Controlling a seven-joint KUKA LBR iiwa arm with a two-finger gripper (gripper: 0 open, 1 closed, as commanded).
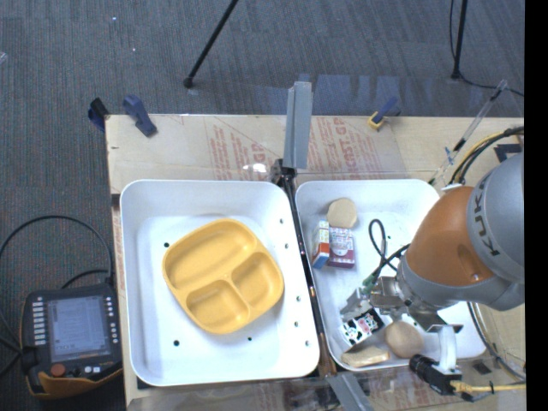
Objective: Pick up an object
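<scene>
Grey carpet surrounds the bench. Near the right bin's (428, 188) front edge, the gripper (370, 302), grip state unreadable, hovers over a playing card (363, 325): light, thin, slippery; pinch its edges.

We saw the arm (505, 221) at 4 o'clock in frame: a smooth, rounded grey shell with dark "KUKA" lettering down its side. An orange band (449, 238) wrapped the segment above the wrist, glossy and bulbous. Below it sat a grey collar, then metallic silver gripper hardware (377, 296) at its 8 o'clock end. A thin black cable (377, 238) looped at the band's 9 o'clock. Black and yellow cables (479, 148) ran at the arm's 12 o'clock.
</scene>
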